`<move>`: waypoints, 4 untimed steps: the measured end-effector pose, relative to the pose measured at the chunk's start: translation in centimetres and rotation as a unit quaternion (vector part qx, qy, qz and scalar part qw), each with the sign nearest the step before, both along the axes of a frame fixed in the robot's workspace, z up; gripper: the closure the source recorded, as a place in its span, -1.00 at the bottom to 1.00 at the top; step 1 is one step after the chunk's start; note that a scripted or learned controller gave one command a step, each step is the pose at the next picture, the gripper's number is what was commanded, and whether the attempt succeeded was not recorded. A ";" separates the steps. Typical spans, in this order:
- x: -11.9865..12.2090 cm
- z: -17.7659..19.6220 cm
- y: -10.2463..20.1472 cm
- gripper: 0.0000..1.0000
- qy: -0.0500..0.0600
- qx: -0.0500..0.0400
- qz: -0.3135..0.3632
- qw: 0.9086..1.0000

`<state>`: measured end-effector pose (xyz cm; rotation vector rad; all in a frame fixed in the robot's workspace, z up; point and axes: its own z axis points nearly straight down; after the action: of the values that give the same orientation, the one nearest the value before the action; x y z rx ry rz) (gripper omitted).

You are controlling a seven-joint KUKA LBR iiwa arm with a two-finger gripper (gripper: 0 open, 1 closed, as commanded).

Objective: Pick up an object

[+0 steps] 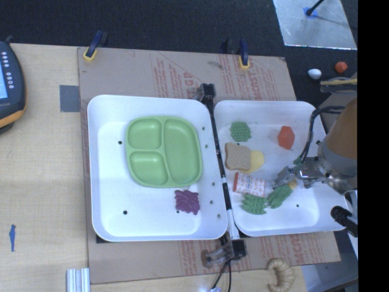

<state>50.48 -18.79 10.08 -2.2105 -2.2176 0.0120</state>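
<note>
The claw [290, 178] hangs low in the right bin [267, 109], just above a green toy [279, 194] (likely its target); whether it grips anything I cannot tell. Nearby lie a bread slice [237, 156] and a red block [286, 137].

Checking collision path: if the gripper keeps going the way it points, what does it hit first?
Likely the green leafy toy just below-left of the gripper, then the bin floor. Depth is unclear from this slanted view.
</note>
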 end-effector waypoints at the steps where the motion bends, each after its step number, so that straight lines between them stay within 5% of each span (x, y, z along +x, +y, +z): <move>1: -0.9 -1.0 3.2 -1.00 -0.003 0.000 0.002 1.000; 2: 0.0 0.1 -2.7 -1.00 -0.007 -0.003 -0.002 1.000; 3: 0.1 -1.0 4.2 -1.00 -0.004 0.001 0.004 1.000; 4: 4.0 9.2 -2.8 -1.00 -0.012 -0.005 -0.001 1.000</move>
<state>54.48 -21.60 19.26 -2.2298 -2.2312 -0.0030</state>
